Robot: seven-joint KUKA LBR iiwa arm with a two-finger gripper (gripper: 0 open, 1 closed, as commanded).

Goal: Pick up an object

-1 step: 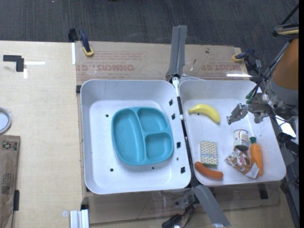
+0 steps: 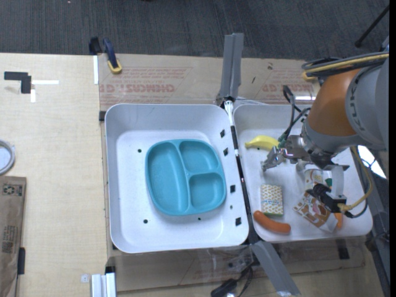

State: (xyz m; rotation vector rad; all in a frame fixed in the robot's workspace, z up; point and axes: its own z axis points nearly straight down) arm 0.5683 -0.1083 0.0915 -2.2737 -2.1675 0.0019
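yellow banana (image 2: 262, 143) lies at 10 o'clock in the right bin (image 2: 365, 228), just beside the jaws (image 2: 272, 159), which hang apart and clasp nothing; a patterned sponge (image 2: 271, 199) and sausage (image 2: 271, 223) sit toward 7 o'clock; a blue divided plate (image 2: 185, 177) fills the left bin (image 2: 120, 178)

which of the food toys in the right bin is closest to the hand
The yellow banana at the far end of the right bin, just left of the hand. The patterned block and the orange hot dog lie nearer the front.
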